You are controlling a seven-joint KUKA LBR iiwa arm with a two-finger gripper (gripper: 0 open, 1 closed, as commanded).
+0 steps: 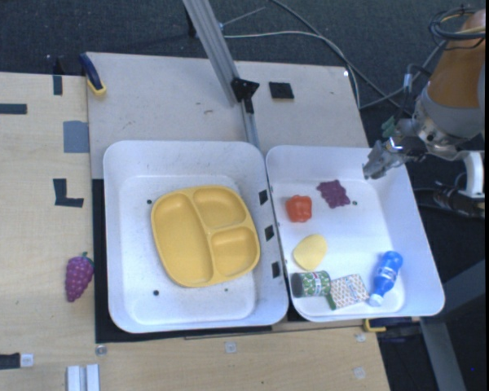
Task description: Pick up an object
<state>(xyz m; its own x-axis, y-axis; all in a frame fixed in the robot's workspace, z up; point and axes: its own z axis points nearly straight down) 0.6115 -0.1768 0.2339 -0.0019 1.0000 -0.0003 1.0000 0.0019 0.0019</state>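
The right bin holds several objects: a purple grape cluster, an orange-red fruit, a yellow lemon-like piece, a green can, a small printed packet and a blue bottle. My gripper hangs over the bin's far right rim, up and to the right of the grape cluster, with nothing seen between its fingers. The arm's orange band shows above it at the right edge.
The left bin carries a yellow divided plate. Another purple grape bunch lies on the wooden bench to the left. A metal pole slants over the back, and cables run across the dark floor.
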